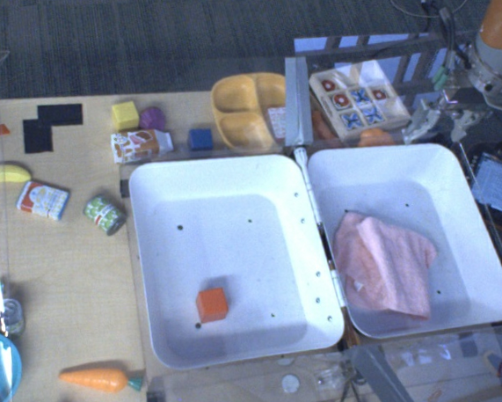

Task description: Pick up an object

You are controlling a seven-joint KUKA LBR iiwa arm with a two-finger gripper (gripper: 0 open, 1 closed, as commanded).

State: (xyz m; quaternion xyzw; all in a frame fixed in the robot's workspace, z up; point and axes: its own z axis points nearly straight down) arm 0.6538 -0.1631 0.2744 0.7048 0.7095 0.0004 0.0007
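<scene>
Overhead, the pincer (pixel 441 111) hangs beyond the pink cloth (pixel 385 262).

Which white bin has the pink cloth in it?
The right bin holds the pink cloth. The left bin has an orange block in it instead.

From my remote station I saw the grey KUKA arm (pixel 498 35) as a rounded, smooth-shelled body with 1 orange band across its upper part. Below that sat a pale grey collar and then the metal wrist assembly (pixel 453 101), a cluster of silvery brackets and small dark fittings. Finer markings or screws were too blurred to read.
</scene>
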